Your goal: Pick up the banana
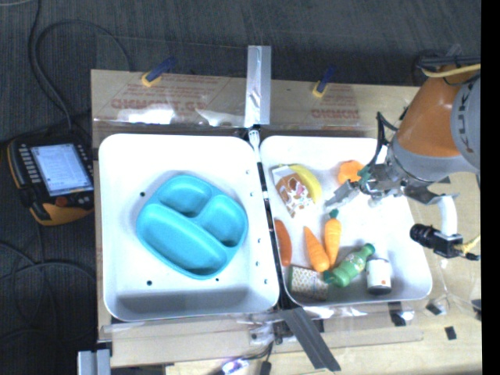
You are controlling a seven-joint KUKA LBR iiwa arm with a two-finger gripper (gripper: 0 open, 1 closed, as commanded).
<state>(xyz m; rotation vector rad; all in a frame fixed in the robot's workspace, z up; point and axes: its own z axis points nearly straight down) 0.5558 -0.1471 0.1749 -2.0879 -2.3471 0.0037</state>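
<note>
Camera view: the banana [308, 181] lies in the upper left part of the right bin [406, 250], curving beside a small printed packet [294, 194] that touches or overlaps its lower side. The gripper [345, 196] hangs over the same bin, to the right of the banana and apart from it; nothing is seen between its fingers, and how far they are spread cannot be told from this angle. An orange fruit [349, 169] sits just above and behind the gripper. Lower in the bin are two carrots [324, 243] side by side, a red-orange chili-like piece [283, 242] along the left wall, a green bottle [348, 266], a small white jar [379, 274], and a patterned packet [308, 281]. The left bin [125, 287] holds a blue divided tray [192, 223].
</note>
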